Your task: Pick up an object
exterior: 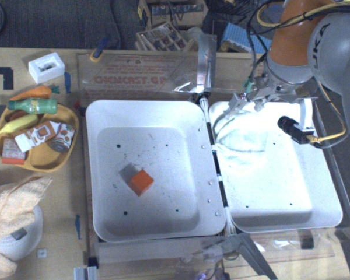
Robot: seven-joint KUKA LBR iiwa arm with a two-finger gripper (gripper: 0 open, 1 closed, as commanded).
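An orange cube (142,182) lies in the left bin (105,121), a little left of its middle, with a dark shadow at its upper left. My gripper (249,97) hangs over the far left corner of the right bin (315,209), well away from the cube. Glare on that bin's floor washes out the area just under the gripper. Nothing shows held at the gripper.
A wooden bowl (46,159) of toy food stands left of the bins. A white box (46,67) sits behind it, with a pale cloth (14,206) in front. A clear plastic panel (140,74) lies behind the left bin.
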